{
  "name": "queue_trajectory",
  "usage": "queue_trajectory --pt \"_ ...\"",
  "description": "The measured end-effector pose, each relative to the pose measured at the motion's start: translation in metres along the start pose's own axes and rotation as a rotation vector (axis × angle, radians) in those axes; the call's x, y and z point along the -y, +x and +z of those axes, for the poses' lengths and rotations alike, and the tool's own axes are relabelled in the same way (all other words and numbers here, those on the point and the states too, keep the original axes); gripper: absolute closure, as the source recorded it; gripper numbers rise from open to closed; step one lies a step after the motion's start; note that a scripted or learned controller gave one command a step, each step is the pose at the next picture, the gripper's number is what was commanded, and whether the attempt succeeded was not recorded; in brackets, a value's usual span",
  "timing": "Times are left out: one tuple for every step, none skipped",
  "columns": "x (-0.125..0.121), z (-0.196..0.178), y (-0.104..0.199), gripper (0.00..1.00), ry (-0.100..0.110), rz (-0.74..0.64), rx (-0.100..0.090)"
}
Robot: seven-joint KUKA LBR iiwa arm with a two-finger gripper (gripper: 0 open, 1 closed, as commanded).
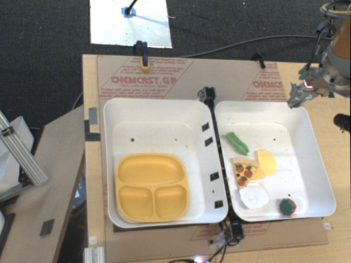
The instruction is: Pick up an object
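Note:
The right bin (307, 126) holds several small toy foods: a green pod (237, 142), a pizza slice (245, 171), a yellow piece (266, 161), a white round piece (253, 196) and a green-and-red ball (287, 206). My gripper (298, 96) hangs at the far right, above the right bin's back right corner, well away from the toys. Nothing shows between its fingers.
The left bin (126, 114) holds a yellow divided tray (152, 187). A black divider strip (215, 147) runs between the bins. A blue-and-yellow clamp (143, 55) grips the board's back edge, and a cable (236, 44) crosses the dark floor behind.

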State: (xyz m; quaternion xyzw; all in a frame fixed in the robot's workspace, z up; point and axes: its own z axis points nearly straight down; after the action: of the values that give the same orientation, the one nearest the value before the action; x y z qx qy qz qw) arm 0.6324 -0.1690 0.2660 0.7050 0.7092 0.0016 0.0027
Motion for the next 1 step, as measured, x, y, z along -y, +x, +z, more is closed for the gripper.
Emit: queue_trajectory --pt "0.0086 0.0118 0.0471 1.00 0.005 0.000 -0.001"
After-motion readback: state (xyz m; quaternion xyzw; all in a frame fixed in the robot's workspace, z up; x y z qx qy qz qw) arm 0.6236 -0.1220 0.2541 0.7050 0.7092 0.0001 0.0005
